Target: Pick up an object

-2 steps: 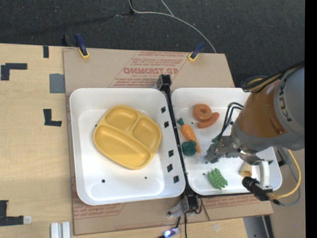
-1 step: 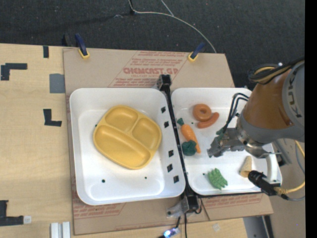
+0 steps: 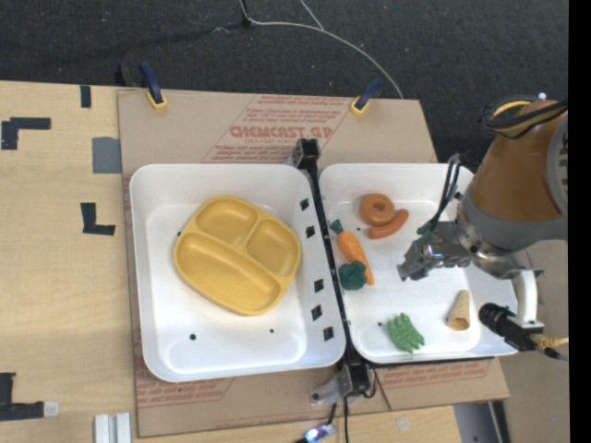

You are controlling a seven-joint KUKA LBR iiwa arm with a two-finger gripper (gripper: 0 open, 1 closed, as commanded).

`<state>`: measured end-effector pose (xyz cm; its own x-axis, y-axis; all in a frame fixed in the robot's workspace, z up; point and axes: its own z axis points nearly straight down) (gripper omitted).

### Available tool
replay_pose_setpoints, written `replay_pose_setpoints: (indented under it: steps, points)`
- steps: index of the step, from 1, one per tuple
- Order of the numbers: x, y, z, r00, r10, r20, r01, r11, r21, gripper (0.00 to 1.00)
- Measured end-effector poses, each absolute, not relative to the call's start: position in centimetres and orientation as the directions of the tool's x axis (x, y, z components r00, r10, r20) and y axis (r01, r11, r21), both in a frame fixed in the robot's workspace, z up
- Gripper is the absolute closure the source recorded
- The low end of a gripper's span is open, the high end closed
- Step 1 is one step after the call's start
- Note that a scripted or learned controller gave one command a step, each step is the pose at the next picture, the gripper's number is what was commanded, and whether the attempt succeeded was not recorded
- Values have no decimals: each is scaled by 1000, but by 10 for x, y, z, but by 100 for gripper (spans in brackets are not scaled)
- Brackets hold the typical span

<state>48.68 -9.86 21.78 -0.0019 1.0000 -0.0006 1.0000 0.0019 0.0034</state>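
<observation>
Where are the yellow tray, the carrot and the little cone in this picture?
yellow tray [image 3: 238,253]: camera view, on its middle ridge, left bin.
carrot [image 3: 351,246]: camera view, on its orange body, right bin.
cone [image 3: 459,310]: camera view, on its tan side, right bin.

Gripper [image 3: 413,268] sits over the right bin [image 3: 416,175], near its middle-right. Left of it in that bin: carrot [image 3: 351,246], with a small broccoli piece [image 3: 352,275] touching the carrot's near end. Behind-left of gripper: doughnut [image 3: 376,208], sausage [image 3: 389,225] against it. Nearer the camera than gripper: leafy piece [image 3: 404,332] to the left, cone [image 3: 458,310] just right. Far left, in the left bin [image 3: 148,192]: divided plate [image 3: 238,254]. Both bins on the worktop [image 3: 55,266].
</observation>
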Motion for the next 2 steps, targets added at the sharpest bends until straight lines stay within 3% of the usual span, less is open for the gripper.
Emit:
replay_pose_setpoints:
  steps: [2]
  points:
    - [499,8,217,-8,1000,1,1000,8,-2,100]
